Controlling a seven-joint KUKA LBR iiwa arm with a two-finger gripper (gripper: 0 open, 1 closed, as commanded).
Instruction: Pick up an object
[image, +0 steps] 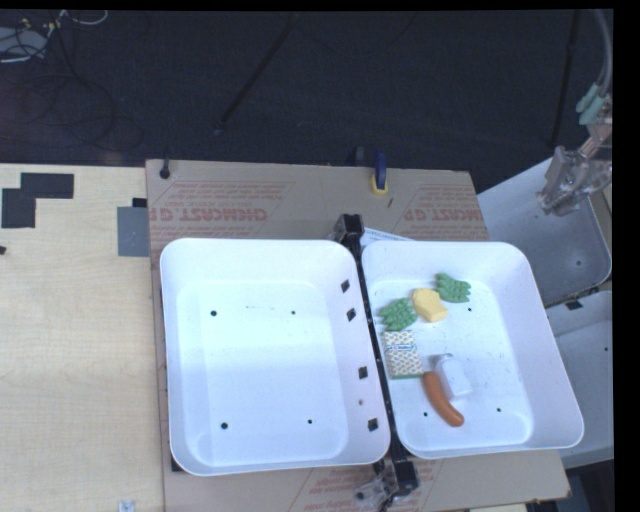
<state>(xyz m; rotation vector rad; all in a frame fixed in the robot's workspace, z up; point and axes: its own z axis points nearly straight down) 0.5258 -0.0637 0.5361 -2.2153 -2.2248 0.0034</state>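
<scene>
A single fixed camera looks down on the bench from above at a slant, far enough off to take in both bins whole. The left bin sits toward nine o'clock of the frame's centre, the right bin toward three o'clock. The cardboard sheet under them runs toward twelve o'clock, where dark floor lies beyond.

White bins. Orange sausage-shaped piece. Yellow chunk. Two green leafy pieces. Checkered green-white packet. Pale grey block. Brown cardboard, red print.
</scene>
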